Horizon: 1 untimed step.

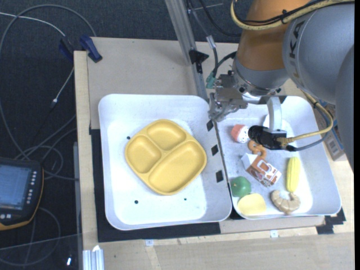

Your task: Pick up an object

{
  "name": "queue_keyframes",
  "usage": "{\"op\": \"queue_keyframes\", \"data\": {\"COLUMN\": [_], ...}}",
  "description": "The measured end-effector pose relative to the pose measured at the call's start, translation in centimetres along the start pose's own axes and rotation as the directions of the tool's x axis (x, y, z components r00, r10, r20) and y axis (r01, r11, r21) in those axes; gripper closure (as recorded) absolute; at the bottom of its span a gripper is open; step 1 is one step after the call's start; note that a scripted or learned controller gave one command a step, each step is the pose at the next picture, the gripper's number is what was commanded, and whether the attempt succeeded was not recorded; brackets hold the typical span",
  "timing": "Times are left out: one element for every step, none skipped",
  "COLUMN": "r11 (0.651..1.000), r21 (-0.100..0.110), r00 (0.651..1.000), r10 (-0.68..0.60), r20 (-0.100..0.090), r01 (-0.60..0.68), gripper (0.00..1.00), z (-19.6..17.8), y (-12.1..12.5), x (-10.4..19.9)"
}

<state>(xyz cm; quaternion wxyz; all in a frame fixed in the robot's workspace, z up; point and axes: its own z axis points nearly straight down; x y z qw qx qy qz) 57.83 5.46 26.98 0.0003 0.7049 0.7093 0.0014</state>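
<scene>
End effector [225, 103], grip state unreadable, hangs above right bin [320, 151]; corn cob [292, 174] lies lengthwise near-to-far.

The arm [292, 32] runs off the top and right edges, and its bulk covers the far corner of the right bin [332, 198]. The gripper [225, 103] is too dark and cluttered to read. A handheld screen [17, 190] is cut by the left edge.
</scene>
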Motion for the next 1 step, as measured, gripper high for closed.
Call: {"op": "queue_keyframes", "data": {"r11": [1.000], "r21": [0.001], "r00": [1.000], "r10": [0.001], "r20": [0.000], "r01": [-0.001], "gripper": [1.00], "z": [1.44], "y": [3.42], "x": [4.25]}}
